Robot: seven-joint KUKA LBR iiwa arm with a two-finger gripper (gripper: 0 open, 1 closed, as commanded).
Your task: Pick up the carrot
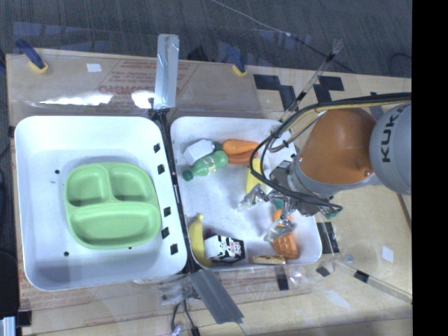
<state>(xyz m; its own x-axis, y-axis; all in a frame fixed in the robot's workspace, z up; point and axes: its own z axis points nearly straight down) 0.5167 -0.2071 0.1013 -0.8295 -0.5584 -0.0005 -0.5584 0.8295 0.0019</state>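
The carrot (240, 148) is orange and lies flat near the back wall of the right bin (231, 128), just right of a green bottle (206, 164). My gripper (273, 207) hangs low over the right part of that bin, in front of the carrot and well apart from it. It is above a ridged orange waffle-like piece (285, 244). The arm's orange band and wrist hide the bin's right side.
In the right bin there are also a white block (198, 149), a yellow item (252, 181), a banana (196, 239), a black-and-white carton (225, 248) and a tan stick (268, 260). The left bin (35, 187) holds a green divided plate (110, 205).
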